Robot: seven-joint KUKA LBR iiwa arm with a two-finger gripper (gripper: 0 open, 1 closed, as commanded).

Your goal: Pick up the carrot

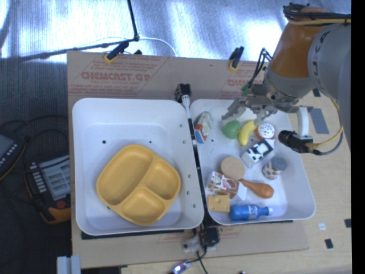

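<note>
The pincer (249,114) hangs spread wide w/ nothing in it, just above the banana (247,132), so the carrot (258,188) lies well below it, not yet grabbed.

Arm (311,39) cut off by top and right edges. Claw (249,112) fingertips too blurred to tell open or closed, overlapping upper parts of green ball (231,129) and banana (246,133). Carrot (258,188) thin end tucked under round tan disc (232,166). Small packet (219,182) print too small to read. Grey device (50,173) at left partly cropped by frame edge. Lower rim of right bin (296,213) hidden partly by blue bottle (248,212).
</note>
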